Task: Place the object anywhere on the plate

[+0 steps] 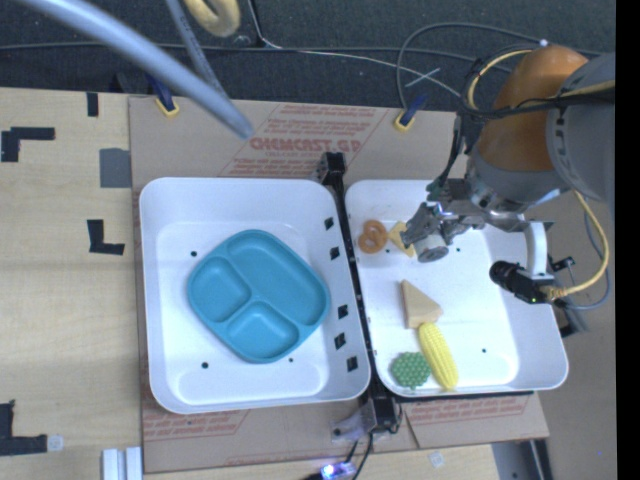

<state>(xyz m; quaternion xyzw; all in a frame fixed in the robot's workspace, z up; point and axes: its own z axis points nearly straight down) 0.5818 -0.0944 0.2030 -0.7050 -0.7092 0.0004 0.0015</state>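
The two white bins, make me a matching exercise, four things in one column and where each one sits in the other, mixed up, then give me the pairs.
Things:
1. blue plate
2. pretzel
3. corn cob
4. green broccoli piece

Places:
A. right bin, far end, close to the divider between the bins
B. near end of the right bin, touching the corn's left side
C. middle of the left bin
D. right bin, just below the tan wedge

Pairs: 1-C, 2-A, 3-D, 4-B
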